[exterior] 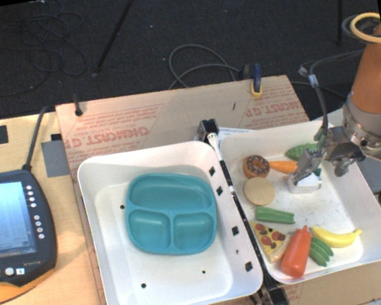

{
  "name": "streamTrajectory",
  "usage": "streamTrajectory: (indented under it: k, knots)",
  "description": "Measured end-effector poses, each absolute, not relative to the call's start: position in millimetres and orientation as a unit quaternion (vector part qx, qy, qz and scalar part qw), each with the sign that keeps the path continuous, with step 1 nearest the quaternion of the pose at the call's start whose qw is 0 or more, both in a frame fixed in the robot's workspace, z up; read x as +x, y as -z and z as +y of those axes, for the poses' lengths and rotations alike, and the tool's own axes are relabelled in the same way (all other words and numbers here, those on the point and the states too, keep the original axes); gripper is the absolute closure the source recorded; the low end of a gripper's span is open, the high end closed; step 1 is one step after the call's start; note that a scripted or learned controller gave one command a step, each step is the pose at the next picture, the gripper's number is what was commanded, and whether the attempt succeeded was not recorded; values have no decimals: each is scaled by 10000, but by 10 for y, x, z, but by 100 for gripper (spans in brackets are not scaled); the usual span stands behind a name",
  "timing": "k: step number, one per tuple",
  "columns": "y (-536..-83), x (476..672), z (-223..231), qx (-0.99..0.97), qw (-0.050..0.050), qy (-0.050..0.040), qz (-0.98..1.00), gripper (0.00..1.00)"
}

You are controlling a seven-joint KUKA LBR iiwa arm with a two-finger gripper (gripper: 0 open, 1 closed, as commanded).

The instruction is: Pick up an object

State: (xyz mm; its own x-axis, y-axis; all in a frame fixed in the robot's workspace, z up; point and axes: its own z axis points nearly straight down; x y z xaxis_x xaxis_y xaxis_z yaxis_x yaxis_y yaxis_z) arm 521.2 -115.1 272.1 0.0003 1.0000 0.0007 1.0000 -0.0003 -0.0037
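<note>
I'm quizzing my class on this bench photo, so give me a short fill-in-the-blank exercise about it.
1. The teal tray lies in the ____ bin.
2. The banana is coloured ____.
3. The pizza slice lies in the ____ bin.
4. The gripper hangs over the ____ bin.

Missing words: left; yellow; right; right

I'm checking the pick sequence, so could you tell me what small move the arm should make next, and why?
Probably a short descent straight down. The gripper sits at the upper right of the right white bin, above a small white block, with the orange carrot-shaped toy and the round tan disc lying close on its left. Whether it holds anything can't be told.
</note>
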Motion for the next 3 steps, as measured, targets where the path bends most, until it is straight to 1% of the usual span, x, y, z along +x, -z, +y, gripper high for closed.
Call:
streamTrajectory:
  k: [1, 2, 3]
  knots:
    - [-1009, 4930, -1359, -7082, 71, -45, -7060, 0]
    - [-902, 4781, -1618, -7074, 0, 30, -7068, 0]
    - [-985, 4759, -1647, -7100, 4, -2, -7042, 100]
